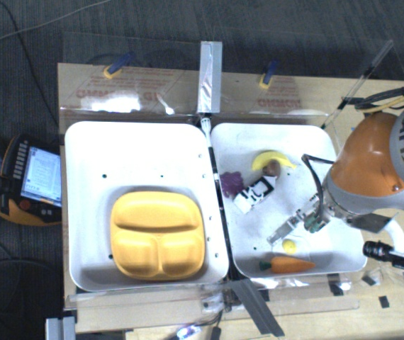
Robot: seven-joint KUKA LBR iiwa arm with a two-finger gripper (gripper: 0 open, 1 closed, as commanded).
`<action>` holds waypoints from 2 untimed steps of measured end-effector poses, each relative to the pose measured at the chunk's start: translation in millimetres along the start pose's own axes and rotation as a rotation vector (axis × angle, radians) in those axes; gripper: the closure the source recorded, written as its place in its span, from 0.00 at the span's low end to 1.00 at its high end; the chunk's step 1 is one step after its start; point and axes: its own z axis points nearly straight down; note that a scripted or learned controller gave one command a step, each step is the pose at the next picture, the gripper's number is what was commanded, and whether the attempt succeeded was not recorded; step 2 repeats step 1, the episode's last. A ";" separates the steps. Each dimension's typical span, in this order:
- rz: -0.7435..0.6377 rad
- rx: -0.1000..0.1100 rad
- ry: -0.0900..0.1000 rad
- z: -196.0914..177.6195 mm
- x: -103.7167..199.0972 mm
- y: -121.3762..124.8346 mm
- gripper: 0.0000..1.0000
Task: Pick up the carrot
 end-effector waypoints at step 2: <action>0.028 -0.003 0.003 -13.0 -21.1 -15.0 0.00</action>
